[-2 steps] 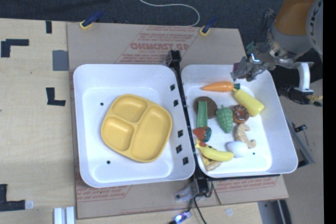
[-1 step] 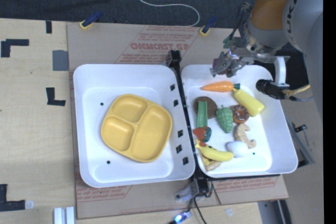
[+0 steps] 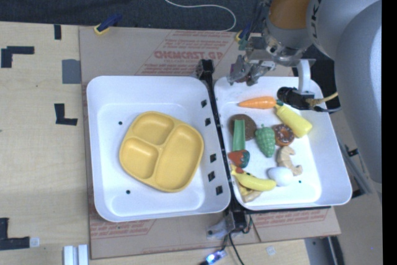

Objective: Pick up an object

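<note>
Carrot lies just below the gripper, whose open-or-closed state I cannot tell

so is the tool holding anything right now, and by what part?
Nothing seen in it. The tool hangs above the far edge of the right bin, apart from the carrot and the other toy food.

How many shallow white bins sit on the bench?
2. The left shallow white bin holds a yellow divided plastic plate; the right shallow white bin holds toy foods, including an orange carrot.
</note>
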